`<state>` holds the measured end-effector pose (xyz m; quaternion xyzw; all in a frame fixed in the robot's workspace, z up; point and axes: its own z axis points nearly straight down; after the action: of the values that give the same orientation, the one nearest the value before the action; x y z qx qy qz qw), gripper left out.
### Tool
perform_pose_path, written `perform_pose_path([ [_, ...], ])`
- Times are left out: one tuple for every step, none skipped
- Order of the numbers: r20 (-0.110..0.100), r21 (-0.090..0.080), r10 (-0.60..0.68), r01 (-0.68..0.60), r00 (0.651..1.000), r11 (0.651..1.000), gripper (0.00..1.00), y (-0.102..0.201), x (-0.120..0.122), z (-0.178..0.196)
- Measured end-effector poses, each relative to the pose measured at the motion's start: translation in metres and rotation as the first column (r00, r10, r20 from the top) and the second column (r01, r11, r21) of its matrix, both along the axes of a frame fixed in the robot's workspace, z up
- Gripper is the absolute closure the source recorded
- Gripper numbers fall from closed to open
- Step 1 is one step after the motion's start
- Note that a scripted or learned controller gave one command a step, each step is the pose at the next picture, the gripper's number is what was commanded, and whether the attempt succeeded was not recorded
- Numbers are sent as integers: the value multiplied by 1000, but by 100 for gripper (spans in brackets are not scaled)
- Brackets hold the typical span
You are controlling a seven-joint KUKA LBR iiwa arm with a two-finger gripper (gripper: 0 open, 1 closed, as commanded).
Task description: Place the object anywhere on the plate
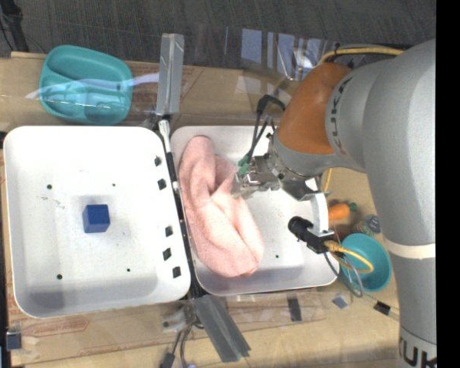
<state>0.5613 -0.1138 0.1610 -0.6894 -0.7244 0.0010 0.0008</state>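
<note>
A pink towel [215, 209] lies crumpled along the left side of the right bin [291, 271]. My gripper [244, 182] is down in that bin, at the towel's right edge about halfway along it and touching or nearly touching the cloth. A small blue cube [96, 218] sits alone on the floor of the left bin [31, 282], far from the gripper. A teal dish-like container [84, 83] rests on the bench behind the left bin.
The arm's orange band [314, 117] and grey body cover the right bin's back right corner. A teal cup [368, 261] and a small orange item [339, 210] sit on the bench right of the right bin. A divider with black clips [171, 205] separates the bins.
</note>
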Motion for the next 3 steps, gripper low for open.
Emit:
perform_pose_path([
  [-3,1,-217,217,976,976,100,51,-41,30],
  [0,-1,-427,427,904,904,100,129,-62,66],
  [-1,-2,-307,307,952,952,100,199,-85,30],
])
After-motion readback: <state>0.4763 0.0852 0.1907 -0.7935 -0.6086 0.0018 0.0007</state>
